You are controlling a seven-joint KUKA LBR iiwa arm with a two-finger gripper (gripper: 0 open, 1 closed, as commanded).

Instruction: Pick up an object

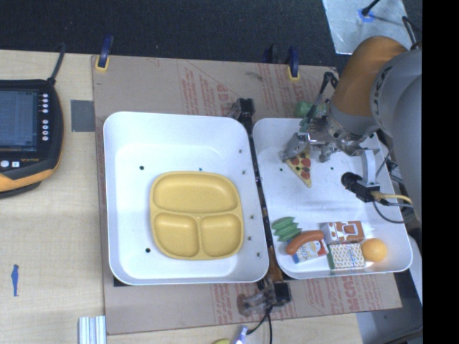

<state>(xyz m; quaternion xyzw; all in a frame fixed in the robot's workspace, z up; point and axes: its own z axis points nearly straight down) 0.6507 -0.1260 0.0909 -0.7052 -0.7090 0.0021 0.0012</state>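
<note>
My gripper (pixel 303 147) hangs over the far part of the right bin (pixel 326 198), under the grey arm with its orange band (pixel 366 74). A toy pizza slice (pixel 300 170) lies on the bin floor right below and in front of it, its wide end touching or just under the gripper's tip. Along the bin's near edge lie a green pea pod (pixel 285 227), a red sausage (pixel 304 241), two small cartons (pixel 342 231) (pixel 346 256) and an orange ball (pixel 374 250).
The left bin (pixel 129 192) holds a yellow divided plate (pixel 196 214). A teach pendant (pixel 25 135) rests on the bench at far left. A black cable part (pixel 358 185) hangs off the arm over the right bin's right side.
</note>
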